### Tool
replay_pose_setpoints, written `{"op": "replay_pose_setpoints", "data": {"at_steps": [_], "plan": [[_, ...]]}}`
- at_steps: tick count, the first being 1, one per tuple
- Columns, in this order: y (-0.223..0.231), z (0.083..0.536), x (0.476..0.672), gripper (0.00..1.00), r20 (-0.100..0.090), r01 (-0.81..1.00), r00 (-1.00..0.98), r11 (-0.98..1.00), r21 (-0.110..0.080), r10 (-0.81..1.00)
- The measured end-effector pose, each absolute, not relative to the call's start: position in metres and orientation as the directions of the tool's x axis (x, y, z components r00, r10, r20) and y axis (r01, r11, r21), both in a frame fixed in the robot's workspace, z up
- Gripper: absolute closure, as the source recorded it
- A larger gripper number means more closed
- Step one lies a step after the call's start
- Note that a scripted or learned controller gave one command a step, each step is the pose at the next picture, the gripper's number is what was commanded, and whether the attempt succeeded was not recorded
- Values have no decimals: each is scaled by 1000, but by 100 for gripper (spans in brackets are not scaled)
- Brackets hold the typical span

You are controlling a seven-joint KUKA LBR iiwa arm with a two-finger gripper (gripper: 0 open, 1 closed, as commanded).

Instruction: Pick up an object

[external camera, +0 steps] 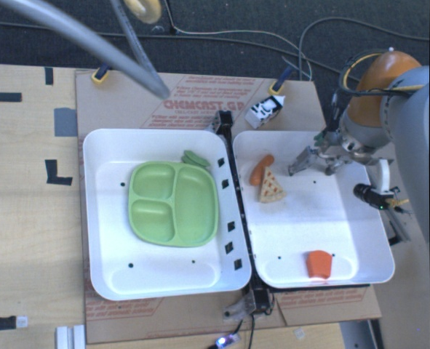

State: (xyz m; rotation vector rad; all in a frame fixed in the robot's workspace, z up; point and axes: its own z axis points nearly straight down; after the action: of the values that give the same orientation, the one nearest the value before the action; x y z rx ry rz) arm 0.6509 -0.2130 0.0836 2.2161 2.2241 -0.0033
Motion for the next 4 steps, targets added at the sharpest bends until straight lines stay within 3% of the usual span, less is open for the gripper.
{"op": "replay_pose_setpoints", "data": {"at_steps": [1, 4], "plan": [[-213, 97, 652, 100, -5, 1000, -5, 5, 4, 1000], [-207, 260, 655, 100, -2, 1000, -2, 2, 6, 1000]]}}
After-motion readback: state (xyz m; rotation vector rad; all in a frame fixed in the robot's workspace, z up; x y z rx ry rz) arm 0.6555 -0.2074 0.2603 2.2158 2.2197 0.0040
